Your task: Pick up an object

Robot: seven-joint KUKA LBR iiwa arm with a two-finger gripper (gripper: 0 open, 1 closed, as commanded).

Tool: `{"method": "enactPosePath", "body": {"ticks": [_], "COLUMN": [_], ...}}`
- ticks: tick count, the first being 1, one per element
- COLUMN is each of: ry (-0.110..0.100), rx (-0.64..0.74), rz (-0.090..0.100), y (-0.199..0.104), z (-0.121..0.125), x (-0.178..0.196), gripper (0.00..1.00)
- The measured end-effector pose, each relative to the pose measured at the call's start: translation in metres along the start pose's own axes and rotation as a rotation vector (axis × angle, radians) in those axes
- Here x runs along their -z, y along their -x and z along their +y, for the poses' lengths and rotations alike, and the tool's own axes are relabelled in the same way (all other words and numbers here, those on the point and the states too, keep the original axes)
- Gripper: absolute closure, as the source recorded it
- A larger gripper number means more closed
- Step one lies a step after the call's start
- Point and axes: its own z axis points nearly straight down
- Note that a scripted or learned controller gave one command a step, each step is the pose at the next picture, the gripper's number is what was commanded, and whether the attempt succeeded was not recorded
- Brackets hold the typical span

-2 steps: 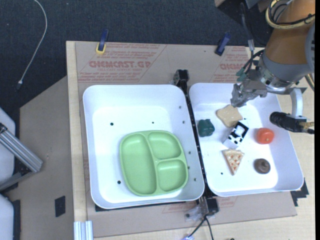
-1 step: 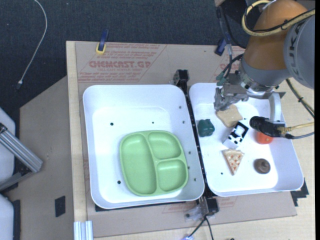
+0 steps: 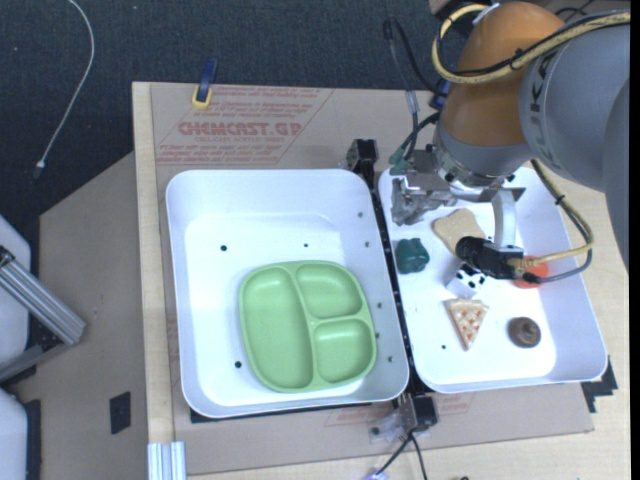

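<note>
Nearest the camera, the right bin (image 3: 570, 363) holds a pizza slice (image 3: 466, 320), a brown round piece (image 3: 523, 332) and a black-and-white die (image 3: 464, 282), all lying loose. Farther back sit a teal object (image 3: 411, 256) and a tan piece (image 3: 458, 228). The gripper (image 3: 412, 200) hovers above them; its grasp cannot be made out, and nothing appears lifted, so the pick seems undone.

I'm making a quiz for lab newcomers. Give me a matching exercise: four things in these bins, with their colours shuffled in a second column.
Things:
1. divided plate
2. pizza slice toy
3. round donut-like toy
4. lump beside the divider

Colours:
A. brown
B. teal
C. light green
D. tan with red specks

Pairs: 1-C, 2-D, 3-A, 4-B
</note>
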Motion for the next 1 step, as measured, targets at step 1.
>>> {"method": "enactPosePath", "body": {"ticks": [1], "ry": [0.002], "rx": [0.001], "rz": [0.0], "y": [-0.0594], "z": [-0.003], "x": [0.0008], "gripper": [1.0]}}
